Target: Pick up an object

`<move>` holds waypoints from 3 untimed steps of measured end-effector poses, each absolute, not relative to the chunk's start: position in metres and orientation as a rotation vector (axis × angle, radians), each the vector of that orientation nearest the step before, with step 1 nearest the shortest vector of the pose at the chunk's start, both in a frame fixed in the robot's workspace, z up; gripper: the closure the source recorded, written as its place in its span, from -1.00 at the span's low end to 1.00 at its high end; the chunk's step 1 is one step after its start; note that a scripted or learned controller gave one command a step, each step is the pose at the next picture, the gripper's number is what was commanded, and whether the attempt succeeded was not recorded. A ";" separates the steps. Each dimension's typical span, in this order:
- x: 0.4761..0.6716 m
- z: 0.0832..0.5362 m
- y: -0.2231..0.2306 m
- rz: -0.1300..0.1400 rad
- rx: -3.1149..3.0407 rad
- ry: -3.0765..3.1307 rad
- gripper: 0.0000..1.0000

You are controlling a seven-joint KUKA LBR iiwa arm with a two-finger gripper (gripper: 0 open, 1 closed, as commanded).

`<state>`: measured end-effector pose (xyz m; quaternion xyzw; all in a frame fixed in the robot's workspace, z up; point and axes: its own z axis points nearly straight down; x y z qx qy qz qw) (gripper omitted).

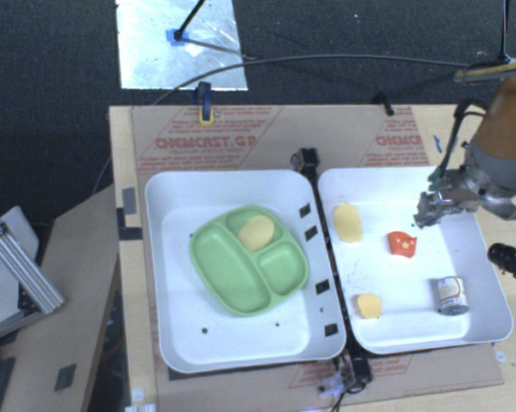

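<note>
Red object [402,244] lies free in right bin [493,314] | hand [431,209] hovers just above-right, grip state unclear | step: approach | next: descend onto it

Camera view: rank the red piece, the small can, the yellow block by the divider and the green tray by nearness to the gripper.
From the gripper:
1. Red piece, just below-left.
2. Small can, right bin's near corner; yellow block, by the divider: too close to call.
3. Green tray, left bin.
</note>
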<state>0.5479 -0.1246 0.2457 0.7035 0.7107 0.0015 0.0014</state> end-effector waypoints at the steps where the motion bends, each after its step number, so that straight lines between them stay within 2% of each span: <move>1: 0.555 0.232 -0.070 0.003 2.211 2.233 1.00; 3: 0.550 0.234 0.029 0.003 2.211 2.232 1.00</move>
